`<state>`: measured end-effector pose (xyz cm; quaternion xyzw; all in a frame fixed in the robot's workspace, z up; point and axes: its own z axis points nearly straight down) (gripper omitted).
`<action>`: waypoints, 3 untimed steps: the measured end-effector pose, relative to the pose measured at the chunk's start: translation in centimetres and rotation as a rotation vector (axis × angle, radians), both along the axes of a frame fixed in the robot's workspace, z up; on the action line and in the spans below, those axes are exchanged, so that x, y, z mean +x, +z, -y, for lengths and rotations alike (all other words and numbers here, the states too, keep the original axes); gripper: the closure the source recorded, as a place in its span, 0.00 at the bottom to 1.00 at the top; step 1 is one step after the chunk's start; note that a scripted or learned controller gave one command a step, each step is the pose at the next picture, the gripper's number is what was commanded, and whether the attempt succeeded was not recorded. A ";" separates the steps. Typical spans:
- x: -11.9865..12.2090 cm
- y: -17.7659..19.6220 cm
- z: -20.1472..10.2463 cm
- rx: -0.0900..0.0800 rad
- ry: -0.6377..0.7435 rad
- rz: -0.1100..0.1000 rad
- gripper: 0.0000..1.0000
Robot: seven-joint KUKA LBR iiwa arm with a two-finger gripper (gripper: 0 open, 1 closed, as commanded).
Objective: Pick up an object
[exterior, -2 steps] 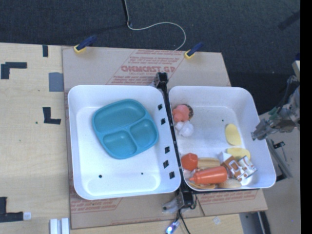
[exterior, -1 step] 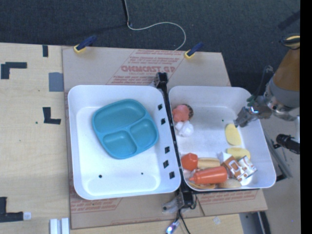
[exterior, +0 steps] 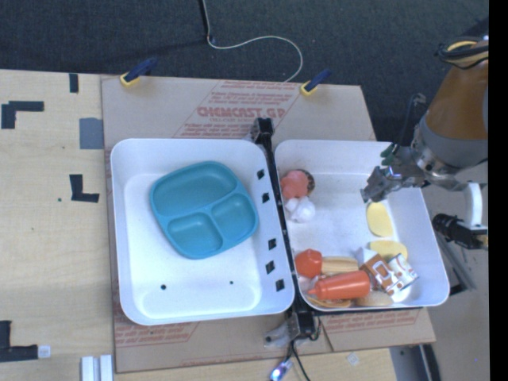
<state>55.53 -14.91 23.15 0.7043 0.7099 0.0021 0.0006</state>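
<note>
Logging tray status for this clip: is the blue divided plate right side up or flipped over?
Right side up. The blue divided plate lies in the left bin with its three recessed compartments facing the camera, nothing in them.

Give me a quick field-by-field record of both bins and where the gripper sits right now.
left bin: holds a blue divided plate, lying flat
right bin: toy food, clustered along the left wall and near edge
near divider: pink-red piece with a white piece just below it
near edge: hot dog, small red item, patterned packet
right side: two yellow pieces
gripper: over the right bin's far right part, above the upper yellow piece
held: nothing seen between fingers
</note>
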 end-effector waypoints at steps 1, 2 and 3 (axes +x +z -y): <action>-3.4 1.2 7.4 -0.006 -0.014 -0.004 1.00; 3.8 -4.3 7.4 -0.004 -0.005 -0.005 1.00; 8.7 5.4 1.3 -0.003 0.002 0.008 1.00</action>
